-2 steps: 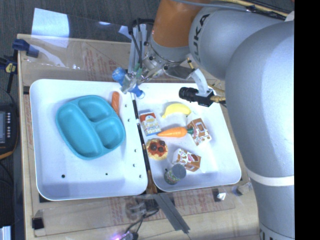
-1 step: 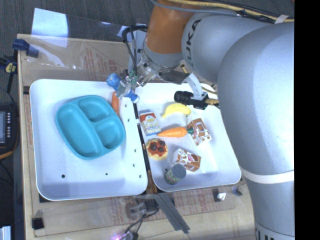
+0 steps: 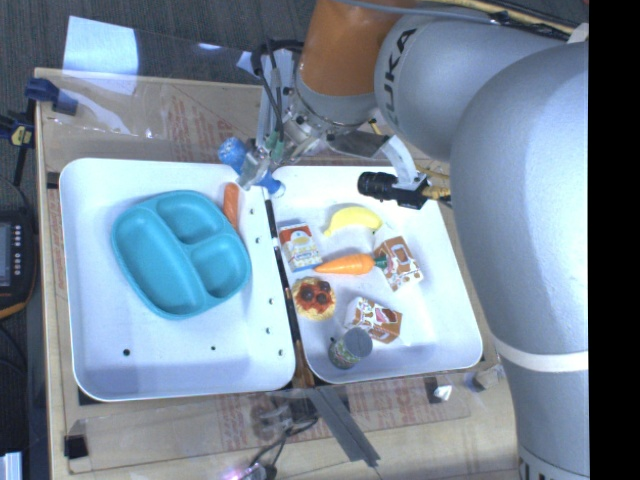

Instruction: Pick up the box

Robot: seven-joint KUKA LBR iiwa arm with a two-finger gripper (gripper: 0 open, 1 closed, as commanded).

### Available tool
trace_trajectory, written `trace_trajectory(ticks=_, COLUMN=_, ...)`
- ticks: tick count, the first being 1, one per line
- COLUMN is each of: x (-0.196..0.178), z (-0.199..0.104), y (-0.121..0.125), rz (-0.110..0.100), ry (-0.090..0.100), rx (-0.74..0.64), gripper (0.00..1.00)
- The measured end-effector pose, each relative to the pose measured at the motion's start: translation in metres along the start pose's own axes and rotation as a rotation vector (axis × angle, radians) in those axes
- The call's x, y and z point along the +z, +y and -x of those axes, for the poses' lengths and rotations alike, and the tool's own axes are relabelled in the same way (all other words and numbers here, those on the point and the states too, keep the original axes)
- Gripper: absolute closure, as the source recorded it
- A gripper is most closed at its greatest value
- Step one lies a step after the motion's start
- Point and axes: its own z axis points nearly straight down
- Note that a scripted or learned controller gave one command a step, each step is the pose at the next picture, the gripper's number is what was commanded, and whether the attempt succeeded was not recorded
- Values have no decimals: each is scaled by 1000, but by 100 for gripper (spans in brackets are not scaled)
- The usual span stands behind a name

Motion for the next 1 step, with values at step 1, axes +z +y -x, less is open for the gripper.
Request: trace_trajectory(ticks=1, x=27, z=2, y=-2, rz=-3, ry=2, rx=-106, gripper=100)
